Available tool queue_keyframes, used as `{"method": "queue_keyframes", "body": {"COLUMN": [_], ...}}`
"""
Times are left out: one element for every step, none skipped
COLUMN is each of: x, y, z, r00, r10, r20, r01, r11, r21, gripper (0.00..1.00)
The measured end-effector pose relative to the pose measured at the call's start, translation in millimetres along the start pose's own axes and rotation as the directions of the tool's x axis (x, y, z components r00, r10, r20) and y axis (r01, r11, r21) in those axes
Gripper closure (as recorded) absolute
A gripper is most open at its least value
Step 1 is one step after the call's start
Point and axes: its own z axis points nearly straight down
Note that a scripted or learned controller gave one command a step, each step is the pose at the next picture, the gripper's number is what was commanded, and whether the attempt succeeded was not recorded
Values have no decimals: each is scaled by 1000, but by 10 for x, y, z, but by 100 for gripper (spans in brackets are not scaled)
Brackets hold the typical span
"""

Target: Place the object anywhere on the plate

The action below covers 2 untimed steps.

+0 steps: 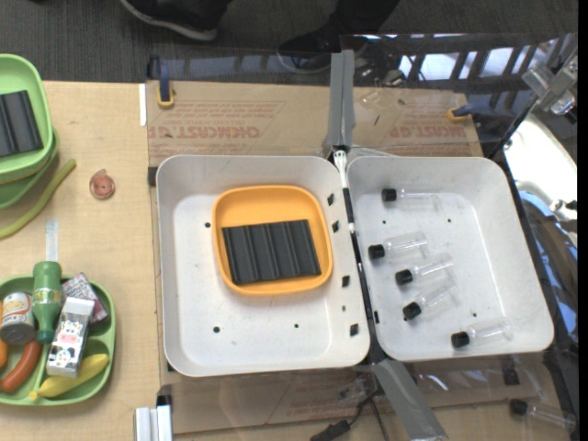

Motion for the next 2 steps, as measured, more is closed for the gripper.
{"method": "queue_keyframes", "body": {"x": [21, 48], "y": [-26, -56], "z": [-368, -351], "r00": [958, 781], "r10": [-288, -624], "r20": [3, -1], "r01": [288, 624], "r11": [958, 781], "r21": [-2, -2], "gripper": [100, 100]}}
